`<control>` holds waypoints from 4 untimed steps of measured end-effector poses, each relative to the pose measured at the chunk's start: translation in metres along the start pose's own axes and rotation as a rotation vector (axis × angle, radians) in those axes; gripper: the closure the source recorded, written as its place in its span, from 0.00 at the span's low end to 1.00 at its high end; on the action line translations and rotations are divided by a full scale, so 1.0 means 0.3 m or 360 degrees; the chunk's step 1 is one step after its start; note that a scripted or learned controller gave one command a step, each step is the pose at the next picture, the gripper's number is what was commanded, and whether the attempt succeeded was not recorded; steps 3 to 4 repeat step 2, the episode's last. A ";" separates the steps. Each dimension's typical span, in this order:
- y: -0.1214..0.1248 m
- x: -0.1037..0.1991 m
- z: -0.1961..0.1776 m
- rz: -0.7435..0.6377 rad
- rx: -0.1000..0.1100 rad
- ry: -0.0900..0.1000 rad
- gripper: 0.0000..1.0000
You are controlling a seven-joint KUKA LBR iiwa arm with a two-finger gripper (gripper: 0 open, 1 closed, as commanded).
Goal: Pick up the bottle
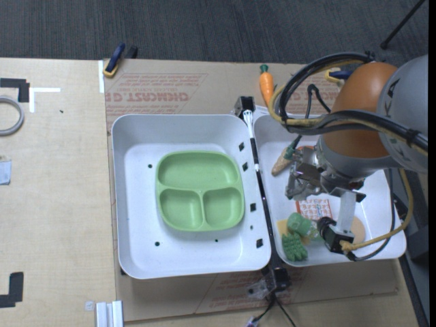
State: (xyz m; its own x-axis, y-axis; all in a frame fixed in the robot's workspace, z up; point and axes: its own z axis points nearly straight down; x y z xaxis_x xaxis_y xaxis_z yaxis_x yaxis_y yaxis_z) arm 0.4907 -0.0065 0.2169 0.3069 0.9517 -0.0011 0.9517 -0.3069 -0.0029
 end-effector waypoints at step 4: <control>-0.171 0.383 -0.010 -0.0305 -0.0002 -0.0001 1.00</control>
